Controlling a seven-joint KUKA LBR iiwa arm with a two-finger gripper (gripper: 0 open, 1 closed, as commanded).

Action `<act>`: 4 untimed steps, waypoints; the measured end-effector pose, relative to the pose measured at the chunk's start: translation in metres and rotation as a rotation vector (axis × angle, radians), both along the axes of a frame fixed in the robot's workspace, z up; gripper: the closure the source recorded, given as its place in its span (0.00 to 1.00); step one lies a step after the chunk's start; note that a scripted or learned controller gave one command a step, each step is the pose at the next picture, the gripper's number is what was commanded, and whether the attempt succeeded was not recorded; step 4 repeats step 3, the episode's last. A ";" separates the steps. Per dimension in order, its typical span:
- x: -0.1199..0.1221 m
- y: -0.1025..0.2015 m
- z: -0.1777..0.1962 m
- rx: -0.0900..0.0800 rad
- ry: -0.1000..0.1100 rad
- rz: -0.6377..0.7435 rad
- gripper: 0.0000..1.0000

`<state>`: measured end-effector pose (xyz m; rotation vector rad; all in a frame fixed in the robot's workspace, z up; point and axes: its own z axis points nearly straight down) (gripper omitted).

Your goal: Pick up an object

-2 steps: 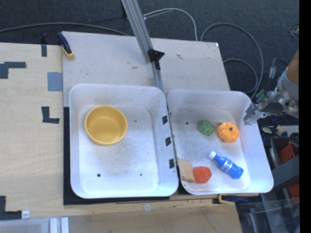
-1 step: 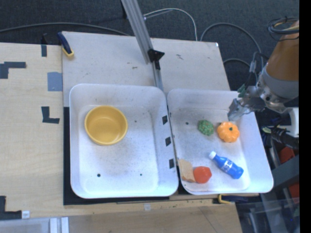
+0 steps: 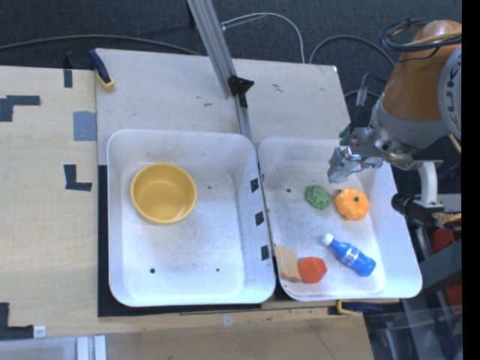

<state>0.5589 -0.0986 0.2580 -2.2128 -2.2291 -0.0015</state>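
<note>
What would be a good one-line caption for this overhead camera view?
End effector above the right bin, near a green object and orange pumpkin; yellow bowl in the left bin.

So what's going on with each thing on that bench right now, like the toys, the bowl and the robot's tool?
yellow bowl: upright in the left bin, alone.
green lump: lying in the right bin, beside the orange pumpkin.
blue bottle: lying on its side.
red block: resting next to a tan piece.
tool: above the right bin, holding nothing visible.
</note>
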 end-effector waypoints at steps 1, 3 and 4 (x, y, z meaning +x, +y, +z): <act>0.001 0.060 -0.014 0.000 0.002 0.000 1.00; 0.000 0.178 -0.016 0.001 0.002 0.000 1.00; 0.000 0.178 -0.016 0.001 0.002 0.000 1.00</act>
